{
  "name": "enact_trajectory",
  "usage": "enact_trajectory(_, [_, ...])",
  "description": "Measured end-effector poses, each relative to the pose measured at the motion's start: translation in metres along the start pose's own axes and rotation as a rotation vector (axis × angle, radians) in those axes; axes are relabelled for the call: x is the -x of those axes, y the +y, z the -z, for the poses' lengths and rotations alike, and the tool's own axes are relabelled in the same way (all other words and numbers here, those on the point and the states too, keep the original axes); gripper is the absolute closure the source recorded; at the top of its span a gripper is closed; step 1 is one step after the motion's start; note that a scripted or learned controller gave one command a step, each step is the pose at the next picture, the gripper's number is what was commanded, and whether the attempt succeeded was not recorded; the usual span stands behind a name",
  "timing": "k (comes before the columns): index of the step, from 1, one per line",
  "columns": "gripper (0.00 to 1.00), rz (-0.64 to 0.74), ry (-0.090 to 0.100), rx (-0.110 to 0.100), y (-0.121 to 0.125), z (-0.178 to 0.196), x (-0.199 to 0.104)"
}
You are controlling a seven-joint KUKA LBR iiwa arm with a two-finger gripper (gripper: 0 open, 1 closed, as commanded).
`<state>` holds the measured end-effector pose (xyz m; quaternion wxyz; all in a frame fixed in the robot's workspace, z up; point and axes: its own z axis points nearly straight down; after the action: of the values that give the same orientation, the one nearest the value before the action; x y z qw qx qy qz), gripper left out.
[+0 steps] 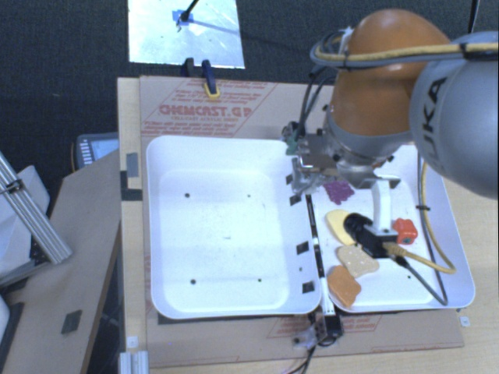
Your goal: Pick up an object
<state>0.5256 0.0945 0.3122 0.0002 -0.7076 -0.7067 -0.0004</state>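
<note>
Brown bread toy [344, 285]: closest to the camera and the farthest toy from the gripper [312, 168]. It lies in the near corner of the right bin [460, 287].
Pale toast slice [359, 261]: touches the brown bread toy, one step closer to the gripper.
Yellow piece [337, 224]: between the toast slice and the gripper. Its long side slants toward the toast slice.
Red piece [405, 228]: about as far back as the yellow piece, well off to the side of the gripper, deeper into the right bin.
Purple bunch [338, 189]: the toy closest to the gripper, just beside it on the camera's side. It is small and lumpy, with no clear long side.
Gripper: low over the right bin, by the wall between the two bins. The big orange wrist hides it, so I cannot tell if it is spread or pressed together. I see no toy held in it.
Best guess: the purple bunch is the easy pick, as the gripper needs only a short move toward the camera.
Left bin [218, 232]: on the other side of the gripper from all the toys.
</note>
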Motion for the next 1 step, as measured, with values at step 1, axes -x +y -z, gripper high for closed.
enact_trajectory(1, [1.0,0.007,0.004,0.012,-0.0395,0.1153,-0.0041])
